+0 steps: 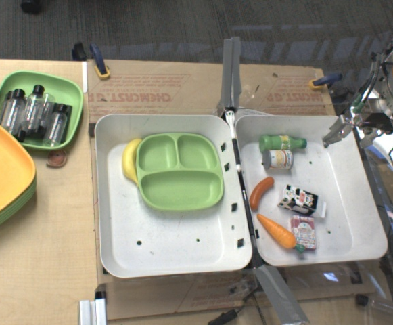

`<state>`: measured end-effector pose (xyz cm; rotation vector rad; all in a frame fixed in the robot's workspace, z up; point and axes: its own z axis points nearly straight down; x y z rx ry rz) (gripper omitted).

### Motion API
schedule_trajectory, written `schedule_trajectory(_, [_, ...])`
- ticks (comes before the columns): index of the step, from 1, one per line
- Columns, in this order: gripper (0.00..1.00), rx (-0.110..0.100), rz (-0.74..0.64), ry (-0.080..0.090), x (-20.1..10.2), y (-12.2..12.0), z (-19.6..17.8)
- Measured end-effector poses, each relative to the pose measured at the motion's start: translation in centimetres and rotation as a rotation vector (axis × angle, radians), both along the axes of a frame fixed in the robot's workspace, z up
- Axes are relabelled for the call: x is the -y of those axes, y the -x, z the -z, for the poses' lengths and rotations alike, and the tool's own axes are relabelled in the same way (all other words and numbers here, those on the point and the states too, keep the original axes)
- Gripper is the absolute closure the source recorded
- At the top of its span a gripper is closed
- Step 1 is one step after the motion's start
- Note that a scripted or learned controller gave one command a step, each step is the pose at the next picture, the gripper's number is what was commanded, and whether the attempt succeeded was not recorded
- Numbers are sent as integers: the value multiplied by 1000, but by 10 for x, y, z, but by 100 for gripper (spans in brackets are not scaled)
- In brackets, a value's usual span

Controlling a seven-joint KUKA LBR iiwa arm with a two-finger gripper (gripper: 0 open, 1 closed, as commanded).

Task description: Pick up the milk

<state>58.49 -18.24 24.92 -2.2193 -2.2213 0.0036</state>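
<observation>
A robotics lab workstation: two shallow white bins (115, 202) sit side by side on cardboard sheeting (155, 93) clamped to a pale wooden bench (34, 269), with grey office carpet (182, 12) and chair casters (30, 4) beyond the far edge. The right bin holds toy groceries, among them a plastic carrot (276, 230) and a small cow-print milk carton (302, 201), while the left bin holds a green divided plate (179, 171). At far left, a green tray of small bottles (37, 110) and a stack of orange plates (3, 175) wait as spare props, and cabled robot hardware (372, 110) reaches in at right.
</observation>
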Motion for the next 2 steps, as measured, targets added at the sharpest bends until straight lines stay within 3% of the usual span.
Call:
schedule_trajectory(1, [0, 0, -45, -1, -43, 48, 123])
schedule_trajectory(2, [0, 38, 74, 5, -60, 60, 143])
